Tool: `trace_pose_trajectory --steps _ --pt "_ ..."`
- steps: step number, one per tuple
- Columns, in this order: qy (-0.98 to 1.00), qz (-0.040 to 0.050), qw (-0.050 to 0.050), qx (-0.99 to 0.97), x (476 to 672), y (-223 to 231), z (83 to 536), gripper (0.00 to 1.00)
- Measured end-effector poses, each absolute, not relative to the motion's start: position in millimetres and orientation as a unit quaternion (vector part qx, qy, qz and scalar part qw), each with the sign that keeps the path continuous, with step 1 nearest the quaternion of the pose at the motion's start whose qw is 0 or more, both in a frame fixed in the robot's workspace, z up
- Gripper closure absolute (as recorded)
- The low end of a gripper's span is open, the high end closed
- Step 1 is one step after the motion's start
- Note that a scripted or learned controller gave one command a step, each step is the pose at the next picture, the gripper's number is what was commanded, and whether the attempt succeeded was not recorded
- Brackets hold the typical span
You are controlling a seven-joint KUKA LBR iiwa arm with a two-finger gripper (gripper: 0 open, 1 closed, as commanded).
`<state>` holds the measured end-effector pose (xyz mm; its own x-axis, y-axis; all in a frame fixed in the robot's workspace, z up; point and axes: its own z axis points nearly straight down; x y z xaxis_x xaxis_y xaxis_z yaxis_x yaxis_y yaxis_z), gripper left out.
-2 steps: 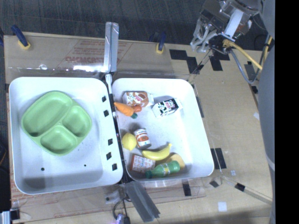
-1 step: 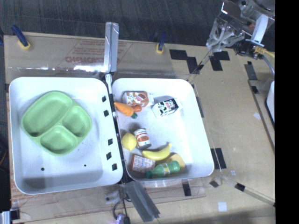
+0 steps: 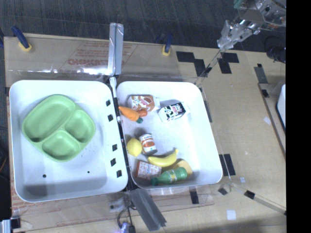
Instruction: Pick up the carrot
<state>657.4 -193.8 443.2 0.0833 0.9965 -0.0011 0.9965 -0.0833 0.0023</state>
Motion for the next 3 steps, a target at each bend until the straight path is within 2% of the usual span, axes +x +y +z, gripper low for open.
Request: trace_pose_trajectory --steps 2,3 --pt "0.802 0.0002 0.002 0.598 657.7 -207.7 443.4 1.0" --pt "0.803 0.0 0.003 0.595 658.6 -206.0 454.7 1.0"
